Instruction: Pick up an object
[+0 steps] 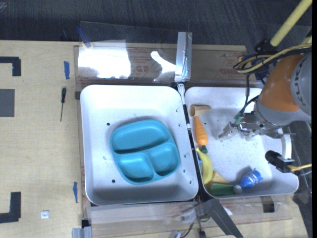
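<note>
Over right bin (pixel 277 182), jaws (pixel 229 132) empty.

Arm (pixel 290 90): grey body with an orange band above the wrist, entering from the right edge and angled leftward and down. Gripper (pixel 227 132): metal two-finger type at the arm's left end, pointing left, hanging low with its tips slightly apart and nothing visible between them. Black cables loop beside the wrist.
</note>
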Robot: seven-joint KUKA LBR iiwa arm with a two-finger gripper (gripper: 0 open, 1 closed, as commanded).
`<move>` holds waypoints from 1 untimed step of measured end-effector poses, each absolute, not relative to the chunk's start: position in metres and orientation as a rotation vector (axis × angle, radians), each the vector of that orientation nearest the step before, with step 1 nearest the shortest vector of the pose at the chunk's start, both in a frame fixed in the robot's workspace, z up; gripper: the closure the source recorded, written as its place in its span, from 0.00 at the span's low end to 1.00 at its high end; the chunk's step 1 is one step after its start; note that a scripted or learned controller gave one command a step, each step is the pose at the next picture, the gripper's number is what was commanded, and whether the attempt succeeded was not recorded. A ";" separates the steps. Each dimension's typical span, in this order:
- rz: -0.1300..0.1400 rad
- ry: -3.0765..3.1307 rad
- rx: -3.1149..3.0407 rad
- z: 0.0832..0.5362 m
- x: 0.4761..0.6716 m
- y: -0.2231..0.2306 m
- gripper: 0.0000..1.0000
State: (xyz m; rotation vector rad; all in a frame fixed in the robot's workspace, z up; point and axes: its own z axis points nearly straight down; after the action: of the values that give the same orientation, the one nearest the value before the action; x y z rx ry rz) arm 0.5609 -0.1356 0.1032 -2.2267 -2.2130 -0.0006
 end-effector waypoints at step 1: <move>-0.001 -2.211 -2.234 0.105 0.561 -0.139 0.00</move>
State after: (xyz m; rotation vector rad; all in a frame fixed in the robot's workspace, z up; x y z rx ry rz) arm 0.5612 -0.1388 0.1051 -2.2338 -2.2114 -0.0008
